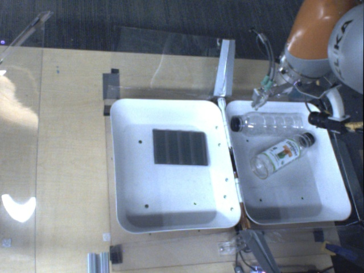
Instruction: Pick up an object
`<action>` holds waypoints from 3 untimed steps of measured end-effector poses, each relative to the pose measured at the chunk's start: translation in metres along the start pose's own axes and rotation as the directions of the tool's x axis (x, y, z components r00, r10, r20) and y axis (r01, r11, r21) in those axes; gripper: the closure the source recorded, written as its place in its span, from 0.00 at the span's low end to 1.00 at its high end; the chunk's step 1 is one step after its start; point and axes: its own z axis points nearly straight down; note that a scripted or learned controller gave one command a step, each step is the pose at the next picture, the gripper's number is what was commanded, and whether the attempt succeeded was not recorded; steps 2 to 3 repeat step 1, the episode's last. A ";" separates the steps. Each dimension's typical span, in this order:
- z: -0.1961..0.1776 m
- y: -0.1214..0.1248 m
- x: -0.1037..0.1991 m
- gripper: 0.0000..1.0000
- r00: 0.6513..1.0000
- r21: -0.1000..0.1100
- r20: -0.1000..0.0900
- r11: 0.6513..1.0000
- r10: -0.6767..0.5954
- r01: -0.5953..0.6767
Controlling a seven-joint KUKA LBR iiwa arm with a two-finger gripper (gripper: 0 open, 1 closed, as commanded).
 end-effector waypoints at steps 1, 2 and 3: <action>0.000 0.000 0.000 0.00 1.000 0.001 0.000 1.000 0.000 0.000; 0.000 0.000 0.000 0.00 1.000 0.001 0.000 1.000 0.000 0.000; 0.000 0.000 0.000 0.00 1.000 0.001 0.000 1.000 0.000 0.000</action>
